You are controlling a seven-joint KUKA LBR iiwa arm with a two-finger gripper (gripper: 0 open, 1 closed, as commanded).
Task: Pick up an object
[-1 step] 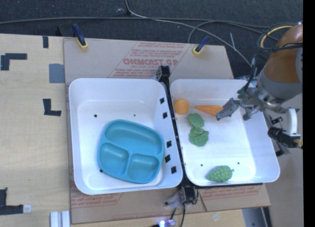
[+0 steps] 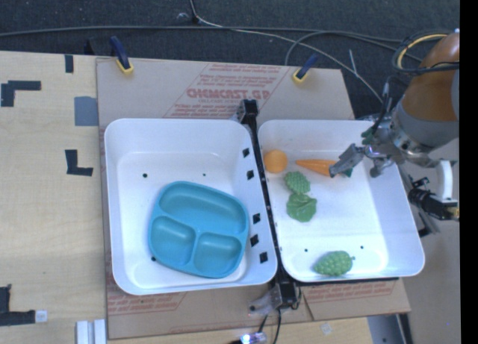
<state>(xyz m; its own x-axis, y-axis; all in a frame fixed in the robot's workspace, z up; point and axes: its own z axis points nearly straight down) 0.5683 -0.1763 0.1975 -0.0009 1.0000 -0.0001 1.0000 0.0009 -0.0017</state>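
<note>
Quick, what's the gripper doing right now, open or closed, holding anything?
Gripper: open, fingers spread, nothing between them; it hangs over the right bin, one fingertip close beside the carrot.

Red print reading "CHEMCAST GP" runs across the brown cardboard sheet [image 2: 224,89] under the bins

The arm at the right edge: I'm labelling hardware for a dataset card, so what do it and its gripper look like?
The arm has a rounded grey body with an orange band above the wrist and a yellow cable looped near that band. The gripper is a metallic grey two-finger unit with slim dark-tipped fingers, with black cabling and fittings beside the wrist.
</note>
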